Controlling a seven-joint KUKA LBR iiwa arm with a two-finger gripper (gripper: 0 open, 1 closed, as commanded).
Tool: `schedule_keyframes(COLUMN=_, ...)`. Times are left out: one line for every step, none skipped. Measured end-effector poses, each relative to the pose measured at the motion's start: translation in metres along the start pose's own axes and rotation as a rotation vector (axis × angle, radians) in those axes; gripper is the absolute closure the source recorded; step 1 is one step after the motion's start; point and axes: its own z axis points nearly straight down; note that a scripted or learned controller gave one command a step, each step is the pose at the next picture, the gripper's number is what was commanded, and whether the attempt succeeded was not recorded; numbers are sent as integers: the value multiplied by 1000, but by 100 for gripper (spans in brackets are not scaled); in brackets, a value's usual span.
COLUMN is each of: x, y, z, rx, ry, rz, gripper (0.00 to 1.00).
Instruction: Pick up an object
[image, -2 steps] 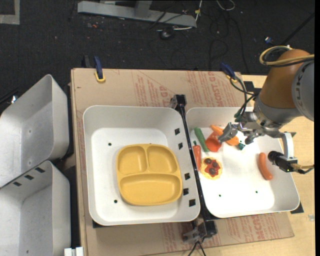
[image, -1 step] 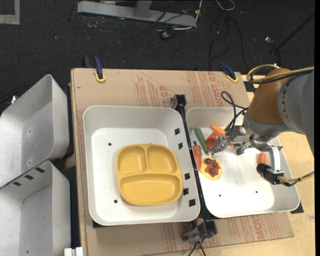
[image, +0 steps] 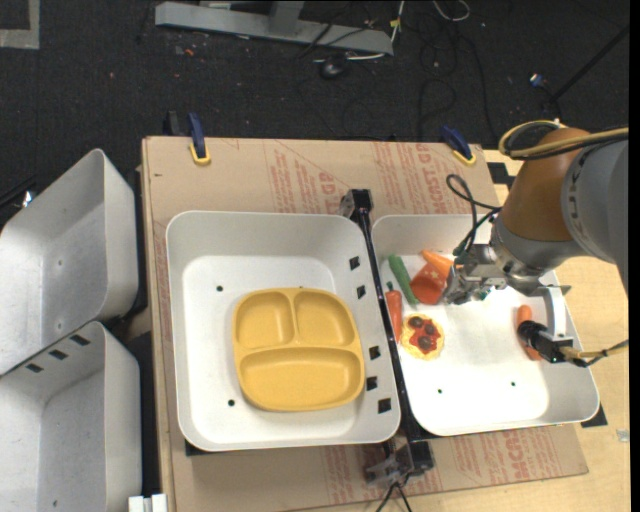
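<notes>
while the gripper (image: 462, 285) hangs low in the right bin (image: 500, 400), beside an orange piece (image: 430, 283) we judge its likeliest pick, we cannot tell its jaw state; also listed: green stick (image: 400, 270), pizza slice (image: 422, 336), yellow tray (image: 298, 348) in the left bin (image: 200, 300).

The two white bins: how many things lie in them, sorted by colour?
Yellow: 1, the divided plate
Orange: 4, a carrot-like stick, a wedge, a cup-like piece, a small piece
Green: 1, a stick
Mixed: 1, a mini pizza
Total: 7
</notes>
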Motion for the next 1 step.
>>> schedule_keyframes(x=9, y=-4, z=-54, rx=-5, ry=-1, rz=-5, gripper=100)
